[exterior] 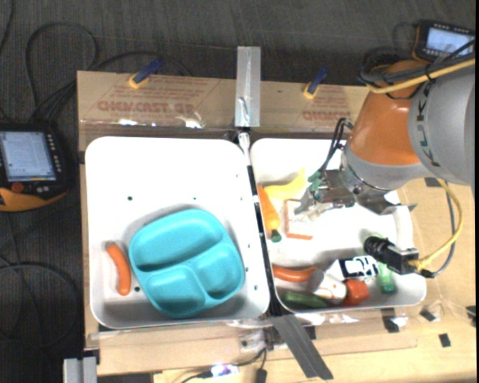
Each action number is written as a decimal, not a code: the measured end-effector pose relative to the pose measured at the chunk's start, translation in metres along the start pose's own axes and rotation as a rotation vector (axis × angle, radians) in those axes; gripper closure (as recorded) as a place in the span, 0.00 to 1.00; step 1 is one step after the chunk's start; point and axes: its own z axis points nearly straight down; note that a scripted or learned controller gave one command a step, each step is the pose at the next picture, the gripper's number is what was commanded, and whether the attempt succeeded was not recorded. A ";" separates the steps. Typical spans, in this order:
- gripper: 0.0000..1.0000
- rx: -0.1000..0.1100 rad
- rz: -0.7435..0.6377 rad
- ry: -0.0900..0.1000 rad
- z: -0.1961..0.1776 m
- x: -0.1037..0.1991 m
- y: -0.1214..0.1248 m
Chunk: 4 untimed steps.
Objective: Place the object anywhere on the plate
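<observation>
Where two white bins sit on a bench: hand (307, 202) low in right bin (335, 154).
Beside yellow and orange toys (281, 194); finger state unreadable. Blue plate (188, 260) in left bin (144, 162), orange sausage (120, 267) alongside.

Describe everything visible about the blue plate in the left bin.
The blue plate is a turquoise, rounded-rectangle tray that looks like smooth plastic, moulded into three compartments: one large across the upper part and two smaller below. It lies flat, right side up and turned at a slant, in the lower middle of the left bin. Nothing lies on it. An orange sausage-shaped toy lies just off its left edge; whether they touch is unclear. Its lower right corner is close to the bin's wall.
</observation>
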 end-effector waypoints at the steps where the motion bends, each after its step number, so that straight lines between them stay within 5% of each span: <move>1: 1.00 -0.001 -0.138 0.001 -0.015 0.058 0.003; 2: 1.00 0.000 -0.266 0.002 0.008 0.155 0.013; 3: 1.00 -0.002 -0.253 0.000 -0.013 0.144 0.089; 4: 1.00 0.000 -0.482 0.002 0.049 0.162 0.022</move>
